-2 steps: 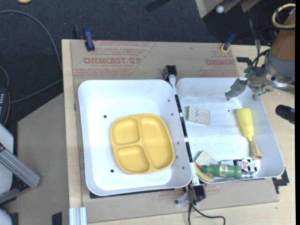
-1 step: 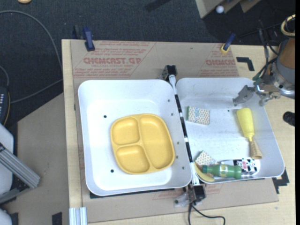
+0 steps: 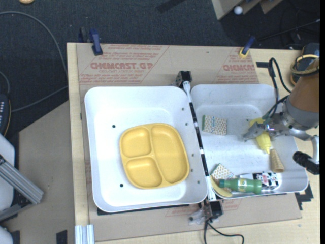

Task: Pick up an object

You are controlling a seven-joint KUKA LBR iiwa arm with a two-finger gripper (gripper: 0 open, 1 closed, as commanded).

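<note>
The right bin holds several small objects. A green and tan packet lies near its left wall. A yellow banana-like piece sits at mid right, with a tan cone just below it. Along the front wall lie a green bottle, a checkered item and a black-and-white toy. My gripper is low in the right bin, directly over the upper end of the yellow piece. The grey wrist hides its jaws, and nothing is seen lifted.
The left bin carries a yellow divided plate. The arm enters from the right over the right bin's far right side. Black cables run along the bench behind the right bin. A rail separates the two bins.
</note>
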